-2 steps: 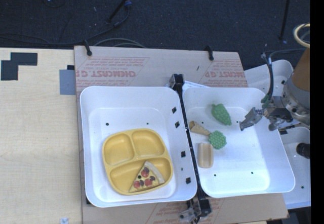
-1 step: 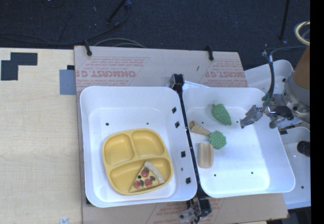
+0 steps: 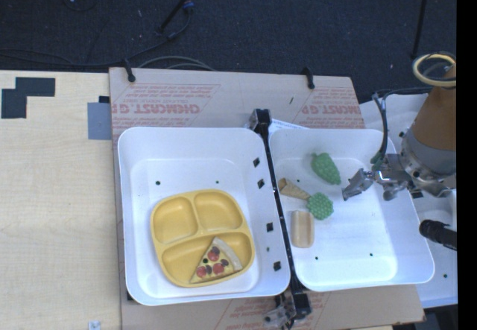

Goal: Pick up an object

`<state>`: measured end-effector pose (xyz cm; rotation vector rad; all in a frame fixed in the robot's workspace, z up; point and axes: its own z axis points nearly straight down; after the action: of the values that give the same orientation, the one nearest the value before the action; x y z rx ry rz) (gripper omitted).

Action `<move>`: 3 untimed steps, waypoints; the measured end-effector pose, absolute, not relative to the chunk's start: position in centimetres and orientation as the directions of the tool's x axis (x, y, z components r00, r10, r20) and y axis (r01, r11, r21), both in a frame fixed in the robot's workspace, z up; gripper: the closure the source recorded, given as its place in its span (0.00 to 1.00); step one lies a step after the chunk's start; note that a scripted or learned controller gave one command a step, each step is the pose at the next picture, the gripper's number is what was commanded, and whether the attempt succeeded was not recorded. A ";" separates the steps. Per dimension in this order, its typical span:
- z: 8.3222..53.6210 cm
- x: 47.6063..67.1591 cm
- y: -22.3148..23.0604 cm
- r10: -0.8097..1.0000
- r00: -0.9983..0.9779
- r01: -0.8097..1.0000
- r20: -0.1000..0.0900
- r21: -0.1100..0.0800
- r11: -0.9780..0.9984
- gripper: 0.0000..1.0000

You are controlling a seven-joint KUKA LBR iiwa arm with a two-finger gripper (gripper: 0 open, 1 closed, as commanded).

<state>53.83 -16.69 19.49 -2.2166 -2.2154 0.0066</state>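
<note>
In the right bin (image 3: 373,265) lie a green bumpy toy (image 3: 326,167), a round green toy (image 3: 321,205), a small tan cone-shaped piece (image 3: 293,189) and a beige bread-like block (image 3: 302,228). My gripper (image 3: 361,185) reaches in from the right over the right bin's upper right part, just right of the green toys and apart from them. Nothing shows between its fingers.
The left bin (image 3: 141,165) holds a yellow divided plate (image 3: 168,220) with a toy pizza slice (image 3: 216,258) in its lower compartment. A black divider (image 3: 272,202) runs between the bins. Cardboard lies beneath them, with cables behind.
</note>
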 end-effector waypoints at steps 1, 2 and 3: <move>14.3 54.2 -17.5 1.000 0.001 1.000 0.002 -0.007 -0.001 0.00; 9.0 54.1 -17.5 1.000 0.001 1.000 0.002 -0.007 -0.001 0.00; 10.3 54.1 -17.6 1.000 0.005 1.000 0.002 -0.006 -0.005 1.00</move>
<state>54.13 -17.56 10.26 -2.2230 -2.2120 0.0040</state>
